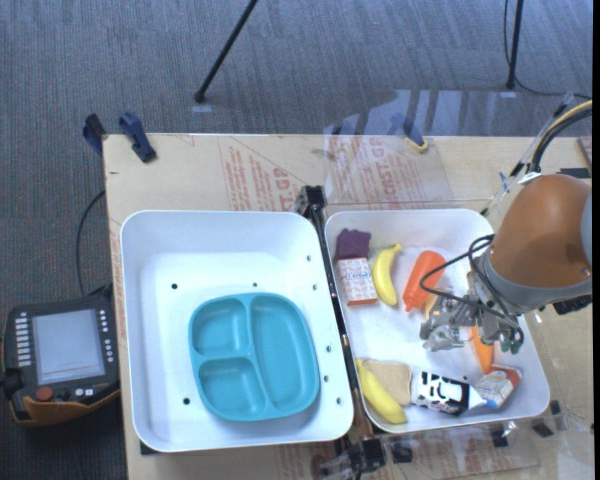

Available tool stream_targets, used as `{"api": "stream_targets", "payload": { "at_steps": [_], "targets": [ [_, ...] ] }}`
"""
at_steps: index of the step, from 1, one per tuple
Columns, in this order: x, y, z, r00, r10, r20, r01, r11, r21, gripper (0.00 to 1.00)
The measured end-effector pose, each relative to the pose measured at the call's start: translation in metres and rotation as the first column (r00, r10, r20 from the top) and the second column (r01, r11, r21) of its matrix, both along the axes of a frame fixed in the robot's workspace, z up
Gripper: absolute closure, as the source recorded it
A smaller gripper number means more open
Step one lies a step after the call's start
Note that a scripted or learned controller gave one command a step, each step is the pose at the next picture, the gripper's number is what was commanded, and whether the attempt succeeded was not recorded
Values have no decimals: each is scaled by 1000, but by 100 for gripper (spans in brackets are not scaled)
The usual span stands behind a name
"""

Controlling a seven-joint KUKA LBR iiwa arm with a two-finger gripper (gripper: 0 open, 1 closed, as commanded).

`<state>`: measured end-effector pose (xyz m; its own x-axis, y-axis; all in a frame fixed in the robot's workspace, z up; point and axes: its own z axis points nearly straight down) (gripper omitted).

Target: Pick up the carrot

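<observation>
The gripper [458, 330] is down inside the right bin [450, 220], low over the bin floor, and from here I can't tell how it's set. Nothing visibly sits in it. Just right of it, an orange carrot [481, 350] lies partly tucked beneath the arm's wrist. Up and to the left, an orange-red pepper-like piece [422, 277] rests close by, then a banana [384, 275] beside a small red-and-white box [355, 280] with a dark purple item [352, 242] above it. Along the bin's near edge there's a second banana [381, 394], a tan bread slice [390, 377], a black-and-white packet [441, 392] and a small carton [497, 386]. Over in the left bin [145, 268], a teal divided plate [253, 354] sits alone. A teach pendant [60, 353] lies off the bench's left side.
</observation>
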<state>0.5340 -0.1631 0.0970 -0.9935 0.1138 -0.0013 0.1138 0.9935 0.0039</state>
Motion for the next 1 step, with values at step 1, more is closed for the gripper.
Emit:
{"api": "stream_targets", "payload": {
  "at_steps": [1],
  "targets": [
    [30,-13,66,1000,-21,10,21,1000,-5,100]
  ]
}}
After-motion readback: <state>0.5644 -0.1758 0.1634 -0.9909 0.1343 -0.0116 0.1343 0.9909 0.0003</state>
